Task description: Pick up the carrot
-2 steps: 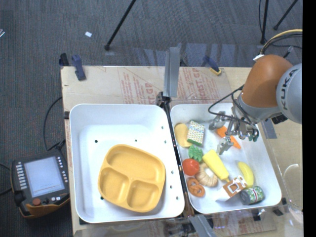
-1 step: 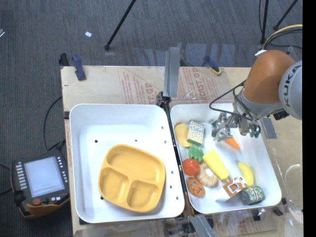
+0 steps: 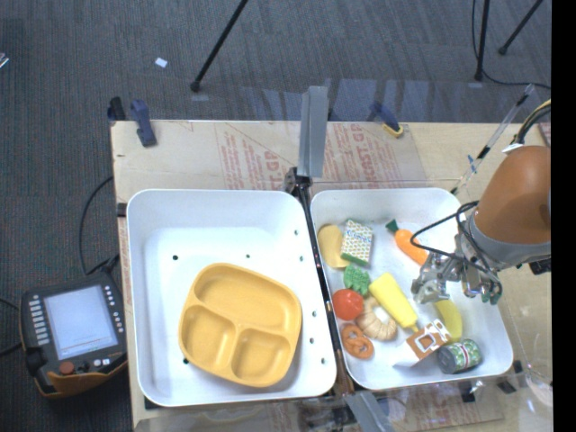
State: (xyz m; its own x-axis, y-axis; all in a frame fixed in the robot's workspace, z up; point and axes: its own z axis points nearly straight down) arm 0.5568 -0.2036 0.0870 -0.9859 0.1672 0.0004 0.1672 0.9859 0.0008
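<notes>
The carrot (image 3: 411,247) lies in the right bin (image 3: 499,331), in its upper right part, on bare white floor. It is orange with a small green top; the green end points up and to the left, toward the bin's far wall, and the orange body runs down and to the right, so its long axis sits on a diagonal. Its lower end reaches just beside the claw (image 3: 456,283).

To the carrot's left, a little apart, stands a patterned green and white carton (image 3: 356,241), with a pale yellow round piece (image 3: 330,245) touching that carton's left side. Below the carton is a green leafy piece (image 3: 357,279), then a yellow corn cob (image 3: 393,300) lying on its own diagonal, a red tomato (image 3: 347,304), a tan ridged item (image 3: 377,323) and a brown pretzel (image 3: 357,342). Nothing lies on top of the carrot.

The claw hangs below and to the right of the carrot, over the bin's right side, under the arm's orange band (image 3: 516,196). Whether its fingers are apart or together cannot be told from this angle. Just below it lie a yellow banana-like piece (image 3: 449,318), an orange and white box (image 3: 427,340) and a dark can (image 3: 459,355).

The left bin (image 3: 153,241) holds a yellow divided tray (image 3: 240,324), well apart from the carrot. Both bins rest on the worktop (image 3: 225,156).
</notes>
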